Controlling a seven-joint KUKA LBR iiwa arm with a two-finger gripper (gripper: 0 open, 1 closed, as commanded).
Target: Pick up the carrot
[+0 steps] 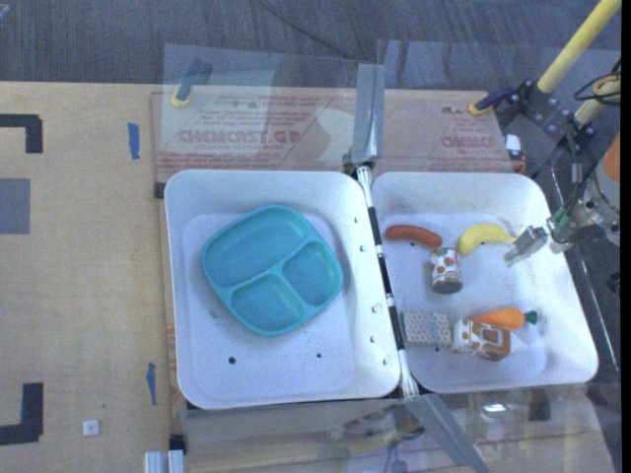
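The carrot (504, 317), orange with a small green tip, lies in the right bin (562, 363) near its front right corner, resting against the top of a small orange-and-white carton (481, 338). My gripper (527, 244) hangs at the right side of that bin, just right of the banana (483, 236) and well behind the carrot. It is apart from the carrot, and nothing shows in its grasp.
A red sausage (413, 234), a small can (446, 270) and a speckled pad (426, 328) also lie in the right bin. The left bin (197, 363) holds a teal divided plate (273, 269). A yellow pole (582, 33) and cables stand at the back right.
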